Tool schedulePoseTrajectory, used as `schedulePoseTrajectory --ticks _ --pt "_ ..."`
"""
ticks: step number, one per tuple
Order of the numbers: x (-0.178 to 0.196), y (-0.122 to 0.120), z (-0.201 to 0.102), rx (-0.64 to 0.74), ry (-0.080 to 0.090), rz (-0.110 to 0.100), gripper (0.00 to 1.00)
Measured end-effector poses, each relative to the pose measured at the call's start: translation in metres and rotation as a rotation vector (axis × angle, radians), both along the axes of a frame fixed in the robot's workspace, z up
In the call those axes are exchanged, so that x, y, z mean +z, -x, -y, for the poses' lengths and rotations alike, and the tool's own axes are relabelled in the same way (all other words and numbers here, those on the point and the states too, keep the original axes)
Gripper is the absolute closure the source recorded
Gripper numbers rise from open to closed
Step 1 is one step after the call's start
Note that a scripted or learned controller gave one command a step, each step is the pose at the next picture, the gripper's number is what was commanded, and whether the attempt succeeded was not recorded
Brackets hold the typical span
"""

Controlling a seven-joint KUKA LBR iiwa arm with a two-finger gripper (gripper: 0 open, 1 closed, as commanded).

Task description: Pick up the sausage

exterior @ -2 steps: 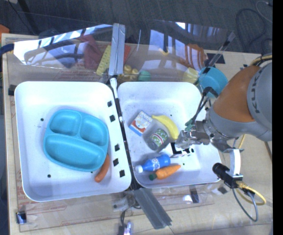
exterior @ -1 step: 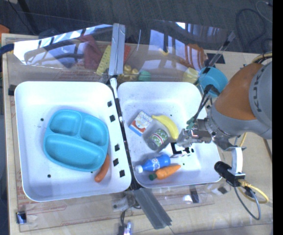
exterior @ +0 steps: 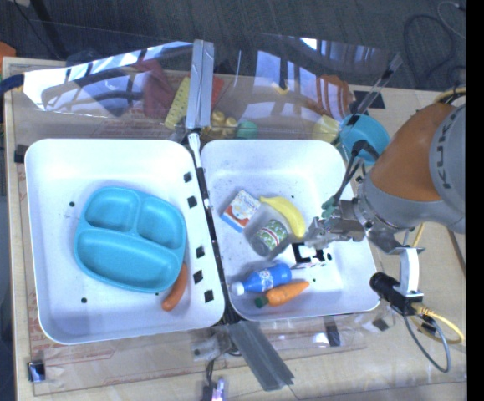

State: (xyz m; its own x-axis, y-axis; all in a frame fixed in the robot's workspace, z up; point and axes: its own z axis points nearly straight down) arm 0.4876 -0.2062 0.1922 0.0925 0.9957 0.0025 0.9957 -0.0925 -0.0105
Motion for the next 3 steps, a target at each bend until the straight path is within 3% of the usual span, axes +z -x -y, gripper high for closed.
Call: schedulePoseTrajectory --ticks 1,2,3 --pt "0.009 -0.001 0.000 0.006 0.001 0.000 1.00" --pt "-0.051 -0.002 -0.003 -0.072 0.002 0.004 1.00" --pt "-0.042 -0.003 -0.004 -0.066 0.001 0.003 1.00"
